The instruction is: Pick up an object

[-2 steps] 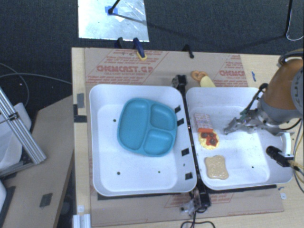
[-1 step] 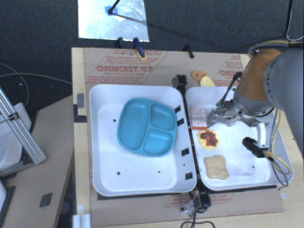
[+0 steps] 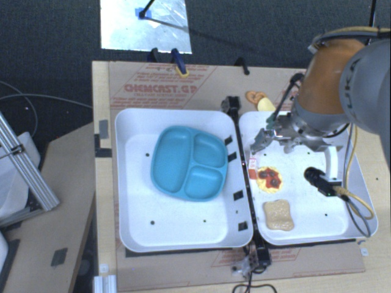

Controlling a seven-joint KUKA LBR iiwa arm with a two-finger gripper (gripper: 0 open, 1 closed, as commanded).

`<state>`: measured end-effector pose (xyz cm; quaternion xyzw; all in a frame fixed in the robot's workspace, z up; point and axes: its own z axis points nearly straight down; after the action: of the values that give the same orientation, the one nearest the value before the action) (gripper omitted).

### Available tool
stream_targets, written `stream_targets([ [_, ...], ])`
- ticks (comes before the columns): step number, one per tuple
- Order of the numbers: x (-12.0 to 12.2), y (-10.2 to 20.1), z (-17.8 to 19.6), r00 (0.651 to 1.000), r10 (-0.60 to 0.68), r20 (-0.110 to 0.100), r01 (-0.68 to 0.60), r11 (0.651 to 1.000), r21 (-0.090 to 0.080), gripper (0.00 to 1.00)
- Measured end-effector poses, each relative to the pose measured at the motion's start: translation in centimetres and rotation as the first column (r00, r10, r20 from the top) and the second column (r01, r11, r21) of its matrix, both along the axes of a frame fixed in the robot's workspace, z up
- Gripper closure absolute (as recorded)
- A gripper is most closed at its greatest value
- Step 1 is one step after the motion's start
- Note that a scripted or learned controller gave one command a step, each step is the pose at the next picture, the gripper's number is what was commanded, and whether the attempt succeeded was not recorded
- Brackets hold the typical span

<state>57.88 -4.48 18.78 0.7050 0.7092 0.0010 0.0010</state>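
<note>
So I'm looking down on the bench (image 3: 153, 81) from my feed: it's covered in brown cardboard with red print along the far edge, and it sits on dark grey carpet. Two shallow white bins are side by side on it. The left bin (image 3: 137, 224) has a blue divided plate (image 3: 188, 162) sitting roughly in its middle, three compartments, nothing in them.

The right bin (image 3: 317, 221) has the stuff to grab. There's a flat yellowish piece with a red and dark blotch (image 3: 269, 178) near the bin's left wall, about halfway down, and a tan bread-looking slice (image 3: 278, 215) in the near-left corner, just beside it but apart. A yellow and orange item (image 3: 261, 101) pokes out past the bin's far-left corner; I can't tell if it's in the bin or on the cardboard.

The arm (image 3: 342, 81) hangs over the far half of the right bin, orange band facing me. The gripper (image 3: 263, 140) points toward the bin's left wall, above the blotchy piece. Honestly can't tell how it's set from this angle.

Off the bench: a shiny sheet (image 3: 145, 16) on the carpet at the far side, and an aluminium frame (image 3: 24, 170) at the left.
</note>
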Motion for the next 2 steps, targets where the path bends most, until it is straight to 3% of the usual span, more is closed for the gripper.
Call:
stream_targets([
  [1, -2.9, 8.0, 10.2, 1.0, 0.002, 0.002, -0.002, 1.0, 0.001, 0.0],
  [2, -5.5, 18.0, 9.8, 1.0, -0.006, -0.001, 0.006, 1.0, 0.0, 0.0],
])
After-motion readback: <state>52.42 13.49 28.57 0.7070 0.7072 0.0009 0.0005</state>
